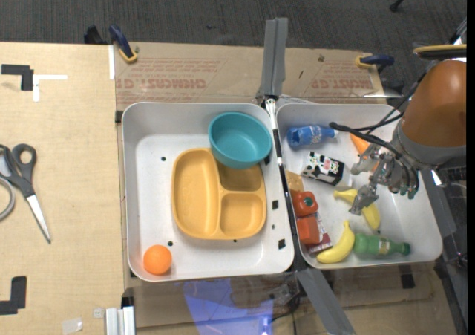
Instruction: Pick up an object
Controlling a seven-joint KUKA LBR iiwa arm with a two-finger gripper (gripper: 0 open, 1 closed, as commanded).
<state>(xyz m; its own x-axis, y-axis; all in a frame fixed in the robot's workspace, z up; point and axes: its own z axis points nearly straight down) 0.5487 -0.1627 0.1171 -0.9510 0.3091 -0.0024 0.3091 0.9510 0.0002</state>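
My gripper (361, 186) hangs over the right bin (423, 241), near its right side, and is open with its fingers pointing left. Just left of the fingertips lies a small yellow piece (344, 194), and another yellow piece (372, 217) lies just below the lower finger. Nothing is held between the fingers. Around them lie a black-and-white box (325, 168), a blue bottle (309, 134), an orange object (359, 142) partly under the cables, a banana (338, 245), a green bottle (381, 246) and a red box (304, 206).
The left bin (141, 177) holds a teal bowl (239, 138) resting on a yellow divided tray (217, 194), plus an orange ball (156, 259) in the front left corner. Scissors (26, 185) lie on the bench at far left. A divider wall (278, 177) separates the bins.
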